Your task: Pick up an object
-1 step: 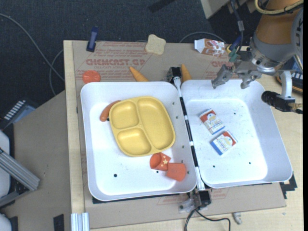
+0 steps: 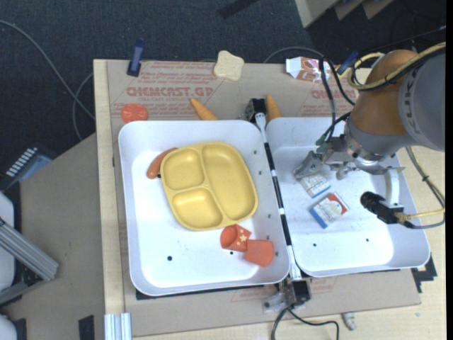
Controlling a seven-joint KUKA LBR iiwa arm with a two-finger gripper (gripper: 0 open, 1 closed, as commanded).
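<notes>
Here, you are looking down on the bench (image 2: 106,190) with two white bins side by side. The arm (image 2: 396,105) is reaching into the right bin (image 2: 354,253) from the right, and its jaws (image 2: 316,167) are hanging low over a small pale packet (image 2: 316,184); you cannot tell whether they are released or clenched, nor whether they are touching it. Just below that, a second packet (image 2: 328,209) with blue and red print is lying flat on the bin floor. In the left bin (image 2: 141,261) a yellow tray (image 2: 209,185) with three compartments is sitting near the middle. A red sausage (image 2: 153,166) is lying against its upper left edge, and two orange-red blocks (image 2: 248,244) are resting together just below its lower right corner.
</notes>
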